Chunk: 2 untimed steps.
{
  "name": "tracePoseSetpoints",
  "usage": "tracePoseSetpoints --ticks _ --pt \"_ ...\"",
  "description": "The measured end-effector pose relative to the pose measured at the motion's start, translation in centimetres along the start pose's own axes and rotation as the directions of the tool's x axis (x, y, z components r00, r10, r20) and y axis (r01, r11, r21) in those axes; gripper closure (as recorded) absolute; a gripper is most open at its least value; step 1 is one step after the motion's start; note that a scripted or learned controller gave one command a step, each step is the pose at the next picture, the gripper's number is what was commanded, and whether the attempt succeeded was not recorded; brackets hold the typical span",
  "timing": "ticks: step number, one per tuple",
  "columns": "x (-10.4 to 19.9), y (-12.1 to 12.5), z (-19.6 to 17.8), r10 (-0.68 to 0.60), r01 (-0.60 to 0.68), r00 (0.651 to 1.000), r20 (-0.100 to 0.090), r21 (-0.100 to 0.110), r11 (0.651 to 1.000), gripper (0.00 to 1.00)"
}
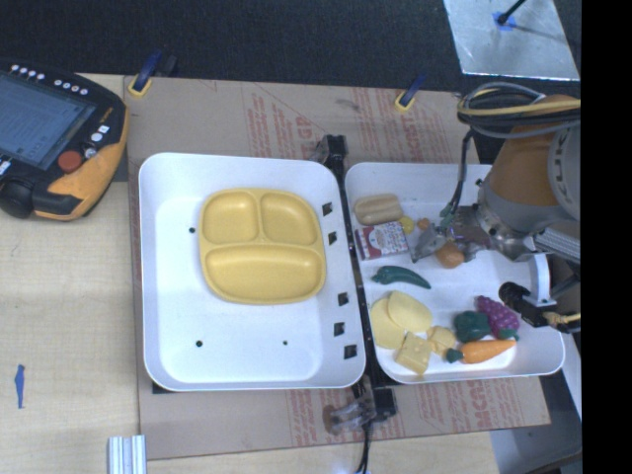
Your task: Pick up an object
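The arm (528,181) enters from the right and is cut off at the frame edge; its bulk hides part of the right bin (444,373). The gripper (441,245) is low over that bin, and its small dark fingers are hard to make out, so I cannot tell their state. A small orange-brown ball (451,256) lies just beside the fingertips; whether they touch it is unclear. Near them lie a bread roll (378,208), long axis left-right, a red packet (382,239), and a green pepper (401,276) pointing right and slightly down. At the bin's near side sit yellow cheese pieces (403,322), purple grapes (497,315) and a carrot (484,351), tip to the right. The left bin (163,265) holds a yellow divided plate (263,245).
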<state>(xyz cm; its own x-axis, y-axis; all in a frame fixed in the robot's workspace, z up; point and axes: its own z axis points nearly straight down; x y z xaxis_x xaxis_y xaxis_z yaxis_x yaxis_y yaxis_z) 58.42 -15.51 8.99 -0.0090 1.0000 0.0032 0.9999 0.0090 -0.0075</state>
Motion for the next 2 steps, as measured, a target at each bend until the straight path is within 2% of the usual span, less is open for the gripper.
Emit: tracePoseSetpoints --ticks 1,2 --pt "-0.5 0.1 -1.3 0.004 -0.003 1.000 0.004 -0.004 1.000 1.00" --pt "11.5 3.6 -10.8 -0.008 0.008 1.000 -0.001 -0.017 1.000 1.00"
